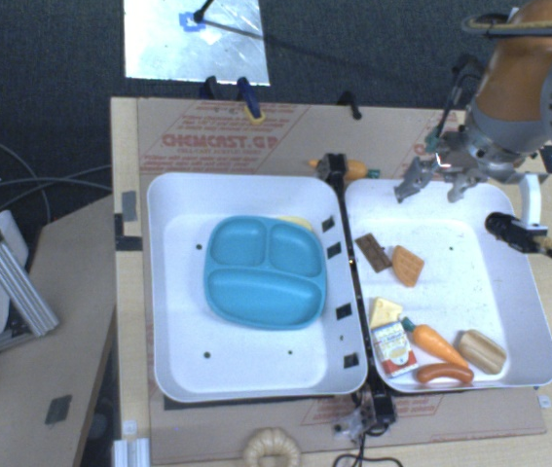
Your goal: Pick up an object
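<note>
Over the right bin's (509,261) far edge the gripper (431,187) hangs spread and bare, well apart from the food (429,343) bunched near, so a blind drop risks clipping the rim.

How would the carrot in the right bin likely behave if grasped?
The carrot is tapered and rounded, so it may roll or slip from a pinch. It looks like light, stiff toy plastic. The sausage and bread roll crowd it, so neighbours would probably shift.
</note>
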